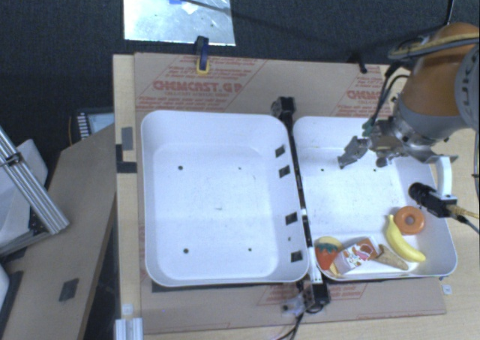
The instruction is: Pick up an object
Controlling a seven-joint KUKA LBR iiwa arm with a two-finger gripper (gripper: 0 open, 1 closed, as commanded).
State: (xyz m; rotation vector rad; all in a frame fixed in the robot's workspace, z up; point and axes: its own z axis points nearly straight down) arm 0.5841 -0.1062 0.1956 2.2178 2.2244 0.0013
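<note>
My gripper (pixel 365 158) hangs over the far half of the right bin (pixel 337 203), open, with nothing between its fingers. The objects lie well in front of it, in the bin's near right corner. A yellow banana (pixel 403 242) sits there beside an orange ring (pixel 409 220). Along the front wall are a red-orange round fruit (pixel 327 252), a white and red packet (pixel 355 255) and a small brown cone (pixel 391 259). The gripper touches none of them.
The left bin (pixel 217 196) stands beside the right one, with a black divider strip (pixel 294 181) between them. A black cable connector (pixel 431 199) from the arm hangs over the right bin's right wall, close to the orange ring. Both bins rest on a cardboard sheet (pixel 247 79).
</note>
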